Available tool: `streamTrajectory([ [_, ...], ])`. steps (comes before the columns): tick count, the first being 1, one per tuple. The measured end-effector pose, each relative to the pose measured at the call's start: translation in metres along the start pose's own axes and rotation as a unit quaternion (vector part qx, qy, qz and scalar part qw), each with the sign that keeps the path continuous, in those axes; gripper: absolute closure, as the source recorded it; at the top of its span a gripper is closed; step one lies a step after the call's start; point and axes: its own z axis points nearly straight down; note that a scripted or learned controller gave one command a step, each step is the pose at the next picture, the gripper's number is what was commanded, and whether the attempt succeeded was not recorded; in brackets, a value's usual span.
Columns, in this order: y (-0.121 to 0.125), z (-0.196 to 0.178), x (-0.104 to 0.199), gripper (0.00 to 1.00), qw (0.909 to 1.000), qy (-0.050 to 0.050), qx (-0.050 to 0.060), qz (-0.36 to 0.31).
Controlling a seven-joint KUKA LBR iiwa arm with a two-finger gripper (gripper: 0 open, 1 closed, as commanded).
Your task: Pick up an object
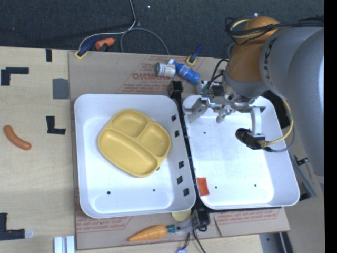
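Yellow plate (135, 142) left bin, tool (218, 111) right bin

The arm (295, 73) is a thick, rounded grey casing with a smooth matte shell, bearing part of a dark lettered marking on its side. Just above the gripper (218, 112) sits a glossy orange band (247, 57), bulbous and domed on top. Thin black cables (247, 24) loop over that dome, and a yellow cable (287, 125) curves down beside the gripper to a small black module (248, 137). The gripper's mount is pale silver metal with angular brackets, a faint teal light and tangled fine wires next to it.
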Motion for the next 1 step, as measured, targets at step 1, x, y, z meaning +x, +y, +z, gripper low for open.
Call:
streamTrajectory([
  [1,0.0000,0.0000,0.0000,0.00,1.0000,0.000,0.000,0.000],
])
